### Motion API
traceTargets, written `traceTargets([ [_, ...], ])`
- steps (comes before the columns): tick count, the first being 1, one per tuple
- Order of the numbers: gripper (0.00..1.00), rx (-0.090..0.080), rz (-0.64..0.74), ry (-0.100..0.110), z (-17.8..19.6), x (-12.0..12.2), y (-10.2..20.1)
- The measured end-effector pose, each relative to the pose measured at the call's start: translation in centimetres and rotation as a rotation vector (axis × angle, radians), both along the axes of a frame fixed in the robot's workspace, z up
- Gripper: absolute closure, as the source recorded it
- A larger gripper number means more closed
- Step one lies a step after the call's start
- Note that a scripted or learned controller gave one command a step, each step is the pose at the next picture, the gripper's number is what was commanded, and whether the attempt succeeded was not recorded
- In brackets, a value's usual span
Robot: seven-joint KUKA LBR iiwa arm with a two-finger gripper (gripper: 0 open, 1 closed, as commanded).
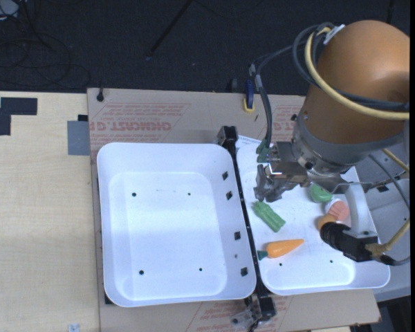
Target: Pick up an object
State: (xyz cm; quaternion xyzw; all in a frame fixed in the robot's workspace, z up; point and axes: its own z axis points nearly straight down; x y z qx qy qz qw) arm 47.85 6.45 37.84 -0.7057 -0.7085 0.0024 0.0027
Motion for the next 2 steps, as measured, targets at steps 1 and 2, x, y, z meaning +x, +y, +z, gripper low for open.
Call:
traceTargets([
  [1,1.00,0.000,-0.002,-0.013,7.8,3.2,0.2],
  [2,1.00,-0.003,-0.010,0.010,-4.0,-0.1,-5.9],
])
